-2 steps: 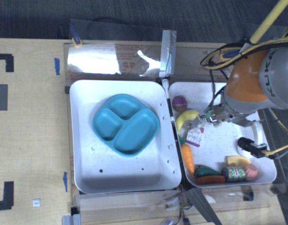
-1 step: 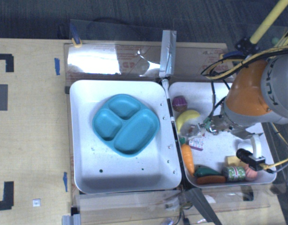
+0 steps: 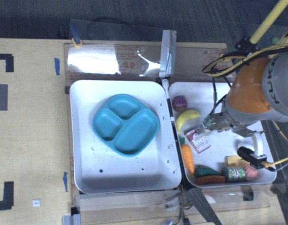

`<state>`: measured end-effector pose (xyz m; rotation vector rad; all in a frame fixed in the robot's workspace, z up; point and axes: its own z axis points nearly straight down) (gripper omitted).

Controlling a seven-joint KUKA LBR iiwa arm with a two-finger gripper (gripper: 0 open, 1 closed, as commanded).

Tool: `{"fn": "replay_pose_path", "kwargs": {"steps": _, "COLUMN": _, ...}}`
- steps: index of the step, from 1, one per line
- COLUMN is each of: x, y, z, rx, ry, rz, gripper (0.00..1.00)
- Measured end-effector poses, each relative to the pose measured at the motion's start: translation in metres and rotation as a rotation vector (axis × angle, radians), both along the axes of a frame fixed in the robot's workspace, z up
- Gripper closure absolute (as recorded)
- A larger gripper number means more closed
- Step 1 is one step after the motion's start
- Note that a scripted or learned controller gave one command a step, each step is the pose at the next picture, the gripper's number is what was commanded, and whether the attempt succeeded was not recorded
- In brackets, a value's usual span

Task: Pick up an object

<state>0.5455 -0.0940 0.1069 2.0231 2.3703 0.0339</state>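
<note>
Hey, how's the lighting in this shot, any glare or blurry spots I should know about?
Camera view: strong glare on the clear panel behind the left bin; soft shadow along that bin's near wall; the blue plate is evenly lit and sharp; the arm looms large and slightly soft near the lens, shading part of the right bin; small toys there are hard to resolve.

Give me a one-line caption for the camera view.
Gripper above small packet in toy-filled right bin; blue divided plate in left bin.
</note>
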Motion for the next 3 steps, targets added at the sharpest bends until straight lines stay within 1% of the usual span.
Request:
{"fn": "replay_pose_path", "kwargs": {"steps": 1, "x": 0.0, "y": 0.0, "z": 0.0, "rx": 0.0, "ry": 0.001, "rz": -0.001, "gripper": 0.0}}
{"fn": "replay_pose_path", "kwargs": {"steps": 2, "x": 0.024, "y": -0.09, "z": -0.015, "rx": 0.006, "ry": 0.033, "rz": -0.45, "gripper": 0.0}}
{"fn": "replay_pose_path", "kwargs": {"steps": 3, "x": 0.093, "y": -0.098, "z": -0.02, "rx": 0.011, "ry": 0.031, "rz": -0.402, "gripper": 0.0}}
